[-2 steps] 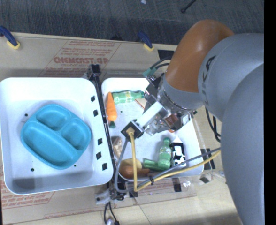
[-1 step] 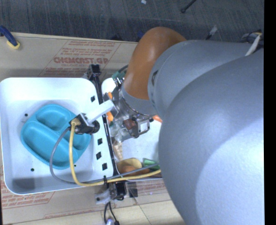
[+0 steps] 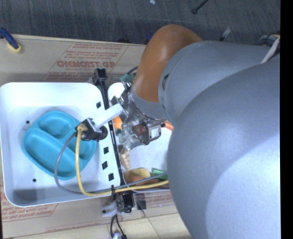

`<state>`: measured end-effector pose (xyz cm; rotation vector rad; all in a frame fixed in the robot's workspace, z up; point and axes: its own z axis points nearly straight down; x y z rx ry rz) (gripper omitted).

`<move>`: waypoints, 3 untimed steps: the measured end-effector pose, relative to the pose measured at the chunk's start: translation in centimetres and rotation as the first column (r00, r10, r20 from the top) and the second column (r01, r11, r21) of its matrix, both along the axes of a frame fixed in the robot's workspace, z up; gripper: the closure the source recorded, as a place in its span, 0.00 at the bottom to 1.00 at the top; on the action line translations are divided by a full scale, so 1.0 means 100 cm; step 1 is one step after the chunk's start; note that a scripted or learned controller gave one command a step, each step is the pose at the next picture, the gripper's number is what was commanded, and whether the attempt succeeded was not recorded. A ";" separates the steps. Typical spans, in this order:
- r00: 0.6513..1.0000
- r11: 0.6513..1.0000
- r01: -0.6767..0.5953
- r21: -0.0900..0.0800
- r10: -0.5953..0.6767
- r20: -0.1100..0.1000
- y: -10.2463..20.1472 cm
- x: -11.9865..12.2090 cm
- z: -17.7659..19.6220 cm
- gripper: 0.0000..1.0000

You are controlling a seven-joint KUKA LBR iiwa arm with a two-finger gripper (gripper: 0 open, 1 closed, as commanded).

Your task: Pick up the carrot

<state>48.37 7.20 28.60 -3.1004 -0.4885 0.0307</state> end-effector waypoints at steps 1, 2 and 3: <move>0.997 0.997 0.072 -0.001 -0.072 0.005 -0.022 -0.008 -0.002 1.00; 0.974 0.974 -0.228 0.006 0.228 0.014 0.017 0.054 0.082 1.00; 0.993 0.993 -0.118 0.000 0.118 0.013 0.070 0.094 0.068 1.00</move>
